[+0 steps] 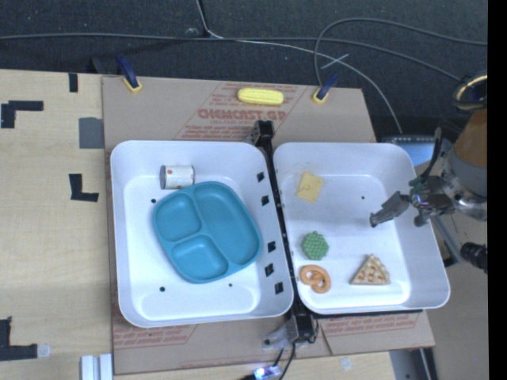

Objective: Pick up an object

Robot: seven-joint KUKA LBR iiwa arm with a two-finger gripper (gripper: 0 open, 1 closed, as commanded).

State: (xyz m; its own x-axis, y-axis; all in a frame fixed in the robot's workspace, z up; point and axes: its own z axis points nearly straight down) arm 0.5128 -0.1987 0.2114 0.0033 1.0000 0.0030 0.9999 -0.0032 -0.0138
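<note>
Left bin (pixel 127 212), well apart from the gripper (pixel 394 212) on its far left: a small white cylinder (pixel 177 176) lying on its side, touching or just beside the top edge of a blue 3-compartment plate (pixel 207 230) (the plate takes up most of the bin floor).

Further up and left of the gripper, outside both bins, a yellow item (pixel 260 96) lies on the cardboard sheet (pixel 158 109).

Right bin (pixel 396 158), the one the gripper hangs over:
- yellow square piece (pixel 310 187), left of the gripper and a bit above it, well apart.
- green round knobbly obj (pixel 315 246), left and below.
- pretzel-shaped piece (pixel 314 278), just below the green one, farther down-left of the gripper.
- pizza-slice piece (pixel 370 271), nearest to the gripper, below and slightly left, not touching it.

The gripper sits near the bin's right wall, pointing left over bare floor, with nothing visibly in it. Can't tell whether it's spread or pressed together at this res. The arm (pixel 475 153) comes in from the right.
</note>
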